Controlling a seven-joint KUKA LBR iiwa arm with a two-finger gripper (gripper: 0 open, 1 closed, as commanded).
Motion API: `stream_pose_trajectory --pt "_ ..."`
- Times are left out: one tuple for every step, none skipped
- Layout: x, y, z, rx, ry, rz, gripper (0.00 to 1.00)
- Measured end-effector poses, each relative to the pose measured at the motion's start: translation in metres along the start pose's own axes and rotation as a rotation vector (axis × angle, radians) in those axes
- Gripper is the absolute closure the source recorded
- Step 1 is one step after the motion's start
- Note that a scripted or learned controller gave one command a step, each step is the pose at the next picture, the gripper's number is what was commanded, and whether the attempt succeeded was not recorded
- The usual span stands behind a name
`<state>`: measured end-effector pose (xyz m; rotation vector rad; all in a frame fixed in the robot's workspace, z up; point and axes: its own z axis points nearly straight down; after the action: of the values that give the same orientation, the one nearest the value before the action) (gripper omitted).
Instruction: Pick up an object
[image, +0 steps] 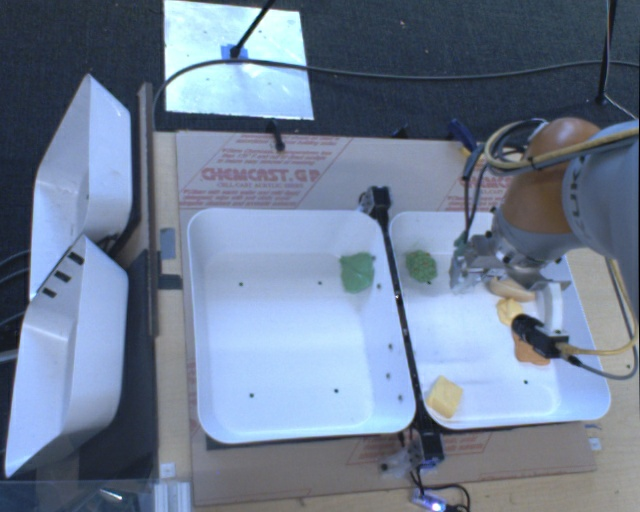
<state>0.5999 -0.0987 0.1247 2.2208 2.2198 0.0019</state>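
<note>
My gripper (465, 273) hangs low over the right bin (480, 395), in its upper middle. A green lumpy object (421, 265) lies just left of it, a short gap away. A second green object (356, 271) rests in the left bin (280, 400) near its right wall. A yellow block (445, 397) lies at the right bin's front. Under the arm, at the bin's right side, lie a pale elongated piece (510, 290), a yellow piece (508, 311) and an orange piece (530, 352).
Two spare white bins (75, 280) lean at the far left of the bench. A metal plate (238, 60) lies at the back. A black divider (400, 320) runs between the two bins. Cables (590, 360) trail off the wrist over the right bin's edge.
</note>
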Motion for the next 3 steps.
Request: stream_pose_trajectory --pt "-0.008 -0.005 -0.051 -0.003 0.0 0.0 1.0" --pt "-0.008 -0.013 -0.098 -0.002 0.0 -0.001 1.0" --pt "-0.009 -0.012 -0.14 -0.003 0.0 -0.001 1.0"
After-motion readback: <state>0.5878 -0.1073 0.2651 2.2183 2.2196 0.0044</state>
